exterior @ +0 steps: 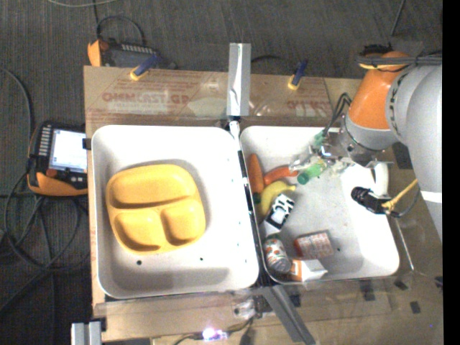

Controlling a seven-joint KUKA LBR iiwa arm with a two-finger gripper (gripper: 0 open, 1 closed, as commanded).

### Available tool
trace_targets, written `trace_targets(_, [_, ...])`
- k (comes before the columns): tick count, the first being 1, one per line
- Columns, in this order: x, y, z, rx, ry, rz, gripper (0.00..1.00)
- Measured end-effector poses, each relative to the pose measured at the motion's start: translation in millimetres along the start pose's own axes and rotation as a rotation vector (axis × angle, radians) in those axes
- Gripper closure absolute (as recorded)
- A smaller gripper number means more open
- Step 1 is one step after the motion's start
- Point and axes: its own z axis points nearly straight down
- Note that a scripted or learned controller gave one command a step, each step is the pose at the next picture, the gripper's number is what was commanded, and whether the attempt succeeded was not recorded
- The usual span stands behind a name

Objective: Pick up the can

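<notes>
The can (277, 256) is a short tin with a red and white label. It sits in the front left corner of the right bin (359, 261), close to the wall. My gripper (325, 154) hangs over the far part of that bin, well behind and to the right of the can. Right under it lies a small green bottle (311, 172); whether the gripper touches the bottle I cannot tell. The grey arm with its orange band (377, 95) comes in from the right.
Beside the can lie a red box (313, 244) and a white and orange carton (310, 269). Carrots (256, 174), a banana (271, 193) and a black and white item (281, 210) crowd the left wall. The left bin (108, 264) holds a yellow divided tray (157, 205).
</notes>
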Motion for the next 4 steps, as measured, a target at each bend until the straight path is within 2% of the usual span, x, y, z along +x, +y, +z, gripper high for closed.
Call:
trace_targets(1, [11, -68, -112, 0.008, 0.001, -0.004, 0.00])
trace_targets(2, [16, -6, -2, 0.009, 0.000, 0.248, 0.00])
trace_targets(3, [-27, -15, 15, 0.006, 0.001, 0.550, 0.00])
trace_targets(4, [-28, -16, 7, 0.009, -0.005, 0.549, 1.00])
